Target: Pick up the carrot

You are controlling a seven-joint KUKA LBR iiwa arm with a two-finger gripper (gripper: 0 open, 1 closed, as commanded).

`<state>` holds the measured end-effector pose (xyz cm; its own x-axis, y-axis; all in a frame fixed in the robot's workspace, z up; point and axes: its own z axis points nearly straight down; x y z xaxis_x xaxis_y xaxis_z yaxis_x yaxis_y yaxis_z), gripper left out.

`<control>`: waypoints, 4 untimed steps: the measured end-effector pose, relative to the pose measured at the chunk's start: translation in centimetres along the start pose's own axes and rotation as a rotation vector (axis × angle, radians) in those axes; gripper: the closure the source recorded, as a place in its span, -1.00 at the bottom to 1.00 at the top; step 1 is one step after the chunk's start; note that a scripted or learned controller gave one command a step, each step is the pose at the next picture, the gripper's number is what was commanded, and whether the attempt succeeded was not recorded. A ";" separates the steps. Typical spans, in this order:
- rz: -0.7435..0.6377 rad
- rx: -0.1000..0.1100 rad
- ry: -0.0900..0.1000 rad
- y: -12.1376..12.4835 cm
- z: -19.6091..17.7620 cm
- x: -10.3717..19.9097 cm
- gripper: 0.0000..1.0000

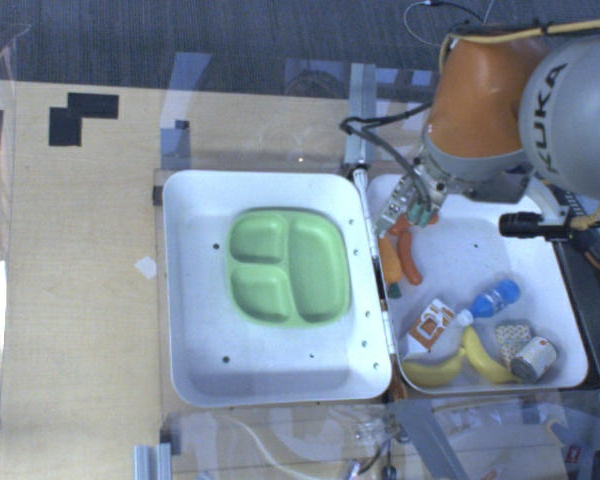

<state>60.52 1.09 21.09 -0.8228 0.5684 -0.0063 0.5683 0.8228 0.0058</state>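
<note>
Carrot (389,263) first: you see it as a slim orange stick with a darker, greenish tip at its lower end, lying lengthwise along the left wall of the right bin (570,363). It sits just below the end effector (408,208) and slightly to its left. A reddish sausage-like piece (408,255) lies just beside the carrot, directly under the end effector, its upper end reaching up to the fingertips. You cannot tell whether the end effector is open or closed, nor whether it touches either piece.

Further below and to the right of the end effector you find a small orange-and-white carton (432,325), a blue-capped bottle (492,300), two bananas (458,361) and a grey can (533,358), all well apart from the carrot. To the left of the end effector, the left bin (190,358) holds a green divided plate (286,266). Both bins rest on the table (70,298).
</note>
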 end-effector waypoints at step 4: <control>-1.183 -0.001 -0.005 -6.1 2.4 -11.9 1.00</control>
<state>66.85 -10.74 18.77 -0.8370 -0.5470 -0.0119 -0.5470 0.8371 -0.0054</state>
